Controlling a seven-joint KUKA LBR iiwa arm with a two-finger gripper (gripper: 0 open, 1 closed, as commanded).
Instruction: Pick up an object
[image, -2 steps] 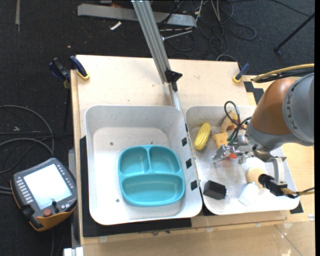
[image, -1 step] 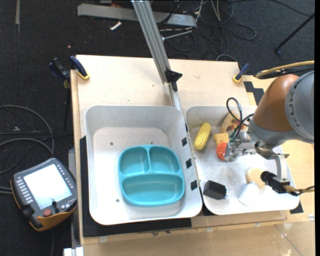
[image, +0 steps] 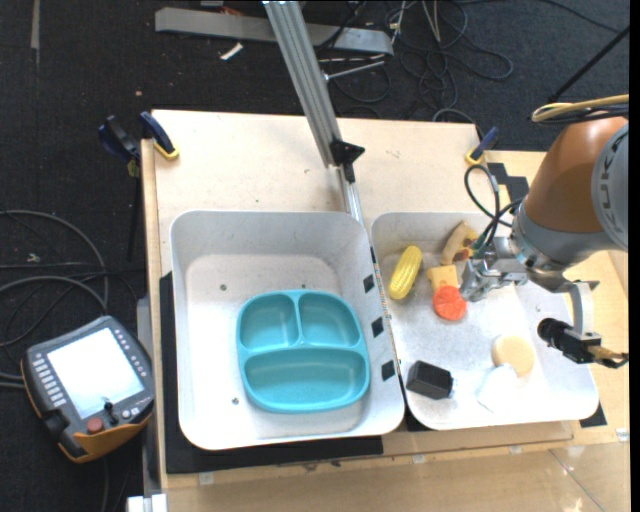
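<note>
Gripper over the red piece

Gripper of the grey arm sits low in the right white bin; whether it is apart or together I cannot tell. Touching or just left and below it lies a small red rounded object, apparently the target. Farther left lies a yellow corn cob, its long axis running away from the camera. 1 black block lies well below.

The grey, orange-banded arm reaches in from the right, its tool angled low.
</note>
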